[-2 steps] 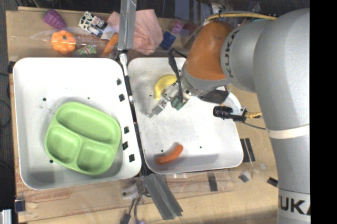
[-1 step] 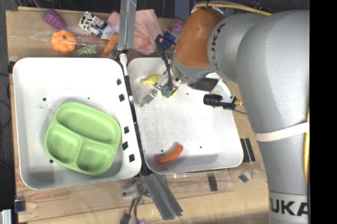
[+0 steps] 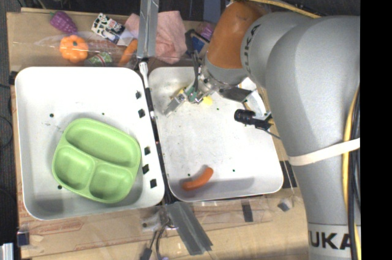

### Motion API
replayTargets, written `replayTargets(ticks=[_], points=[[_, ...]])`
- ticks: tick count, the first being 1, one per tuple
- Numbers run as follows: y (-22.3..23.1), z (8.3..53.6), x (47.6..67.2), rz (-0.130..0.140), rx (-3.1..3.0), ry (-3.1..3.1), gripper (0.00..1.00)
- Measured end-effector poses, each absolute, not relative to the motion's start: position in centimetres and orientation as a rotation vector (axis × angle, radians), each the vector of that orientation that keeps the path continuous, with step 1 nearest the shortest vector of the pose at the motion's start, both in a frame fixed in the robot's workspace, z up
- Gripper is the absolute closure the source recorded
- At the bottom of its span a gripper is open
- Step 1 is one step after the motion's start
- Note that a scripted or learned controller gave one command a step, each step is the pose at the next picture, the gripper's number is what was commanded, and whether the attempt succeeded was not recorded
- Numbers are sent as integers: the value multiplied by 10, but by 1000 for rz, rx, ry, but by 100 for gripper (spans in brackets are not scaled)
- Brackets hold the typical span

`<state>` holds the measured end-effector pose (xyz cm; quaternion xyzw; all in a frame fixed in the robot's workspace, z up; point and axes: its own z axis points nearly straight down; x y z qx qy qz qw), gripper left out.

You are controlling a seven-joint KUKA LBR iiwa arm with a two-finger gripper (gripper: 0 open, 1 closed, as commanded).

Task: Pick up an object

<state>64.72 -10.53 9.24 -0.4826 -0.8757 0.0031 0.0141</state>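
An orange sausage-shaped object (image 3: pixel 198 179) lies near the front edge of the right bin (image 3: pixel 245 155). My gripper (image 3: pixel 181 98) hangs low over the far left corner of that bin, well away from the orange object. A small yellow piece (image 3: pixel 207 101) sits just to the gripper's right. The grey arm with its orange band (image 3: pixel 229 38) covers the bin's far right part.
The left bin (image 3: pixel 37 106) holds a green divided plate (image 3: pixel 97 159). Behind the bins lie a purple toy (image 3: pixel 63 22), an orange pumpkin (image 3: pixel 73 48), a patterned item (image 3: pixel 109 26) and a pink cloth (image 3: pixel 166 32). A black part (image 3: pixel 251 118) juts out by the arm.
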Motion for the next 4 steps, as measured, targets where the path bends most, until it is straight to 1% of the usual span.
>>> replayTargets(ticks=[1, 2, 3, 4], points=[[-182, 151, 658, 0, -1233, -2893, 0], [-115, 91, 627, 1, -1301, -2857, 0], [-160, 92, 502, 0, -1196, -2903, 0], [-100, 91, 476, 0, -948, -2990, 0]])
